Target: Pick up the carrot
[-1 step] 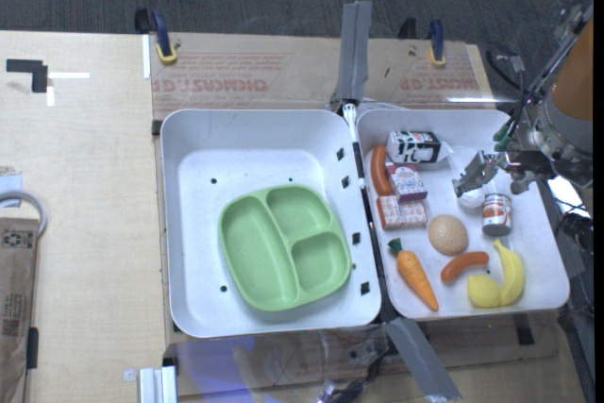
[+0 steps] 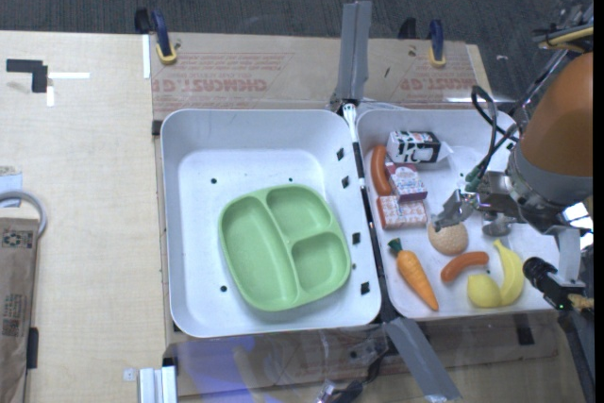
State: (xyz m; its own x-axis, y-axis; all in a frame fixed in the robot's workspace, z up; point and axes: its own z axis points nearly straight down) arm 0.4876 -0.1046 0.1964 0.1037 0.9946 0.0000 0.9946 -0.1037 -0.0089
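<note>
The orange carrot [image 2: 416, 278] with a green stub at its top lies in the right bin [image 2: 370, 123], near the front left corner, pointing toward the front edge. My gripper [image 2: 455, 211] hangs over the middle of that bin, above and to the right of the carrot, just over a tan bread roll [image 2: 448, 239]. Nothing shows in its grasp. The carrot lies free, apart from the gripper.
The right bin also holds a black-and-white carton [image 2: 413, 147], a red sausage [image 2: 379, 170], two pink boxes [image 2: 403, 210], an orange sausage [image 2: 464, 265], a banana [image 2: 511, 269] and a lemon [image 2: 483, 292]. A green divided plate [image 2: 286, 245] lies in the left bin [image 2: 189, 203].
</note>
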